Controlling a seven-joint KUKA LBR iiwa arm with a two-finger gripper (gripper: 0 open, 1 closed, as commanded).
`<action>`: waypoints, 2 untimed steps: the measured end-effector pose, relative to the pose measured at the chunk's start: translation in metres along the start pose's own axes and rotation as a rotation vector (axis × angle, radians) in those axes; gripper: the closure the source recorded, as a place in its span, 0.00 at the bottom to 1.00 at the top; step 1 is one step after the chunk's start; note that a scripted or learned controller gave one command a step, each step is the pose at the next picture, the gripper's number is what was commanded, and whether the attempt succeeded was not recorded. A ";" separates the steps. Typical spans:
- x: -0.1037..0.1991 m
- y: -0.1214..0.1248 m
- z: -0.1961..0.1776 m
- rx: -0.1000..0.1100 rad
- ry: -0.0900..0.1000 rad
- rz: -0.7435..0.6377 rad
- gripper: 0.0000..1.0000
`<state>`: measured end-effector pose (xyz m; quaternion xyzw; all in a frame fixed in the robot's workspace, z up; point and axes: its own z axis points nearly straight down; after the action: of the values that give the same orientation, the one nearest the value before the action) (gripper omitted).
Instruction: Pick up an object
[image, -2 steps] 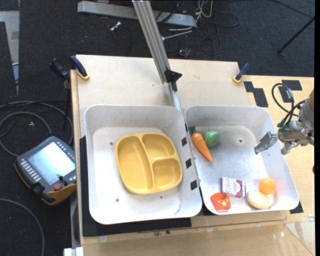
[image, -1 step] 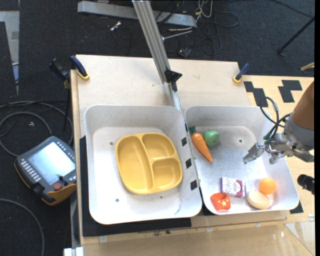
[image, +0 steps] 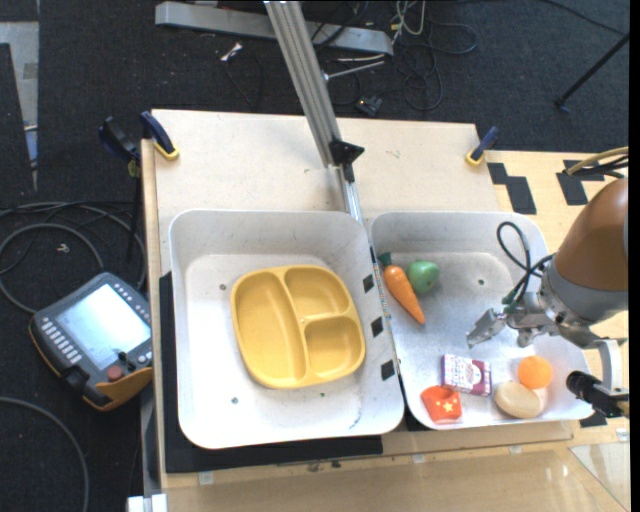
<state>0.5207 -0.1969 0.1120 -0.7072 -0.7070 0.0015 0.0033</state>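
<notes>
In the camera view, the only printed surface is a small pink and white packet (image: 466, 374) lying in the near part of the right bin (image: 455, 232); its lettering is too small to read. The teach pendant (image: 92, 338) on the floor to the left has a lit screen, also unreadable.

The arm (image: 598, 255) reaches in from the right, its orange band above a grey wrist, with the gripper (image: 487, 328) pointing left and slightly down over the middle of the right bin. Its two fingers are spread apart with nothing between them, and they hang just above the packet, near but apart from it.

Also in the right bin, a toy carrot (image: 404, 292) lies at the far left with a green piece (image: 424, 274) touching its far end. Along the near edge sit a red block (image: 441, 403), a cream oval piece (image: 519, 400) and an orange ball (image: 535, 372), the ball just beside the oval.

The left bin (image: 200, 240) holds a yellow divided plate (image: 298, 325), lying flat near its middle.
</notes>
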 end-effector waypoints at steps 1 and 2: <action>-0.001 0.002 -0.014 -0.009 -0.003 0.000 1.00; 0.002 0.005 -0.057 -0.012 -0.005 -0.003 1.00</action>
<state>0.5265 -0.1954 0.1691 -0.7061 -0.7081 -0.0011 -0.0028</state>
